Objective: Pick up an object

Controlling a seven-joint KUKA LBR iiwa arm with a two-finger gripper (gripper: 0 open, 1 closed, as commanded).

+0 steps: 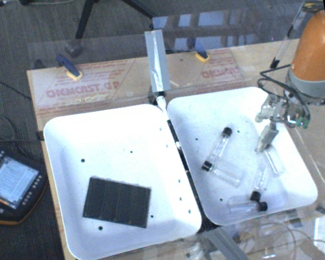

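So your end effector (pixel 269 133) hangs over the right bin's (pixel 207 103) right side, can't tell its state, and the nearest clear vial (pixel 274 161) lies just below it, long axis running roughly up-down in view, black-capped vial (pixel 216 149) further left.

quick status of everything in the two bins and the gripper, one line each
gripper: over the right bin's right side, nothing visibly between its fingers
black panel: flat in the left bin, tilted to its walls
clear vial, upper: lying down in the right bin, black cap on
clear vial, front: lying by the front wall, capped
clear vial, right: lying below the gripper
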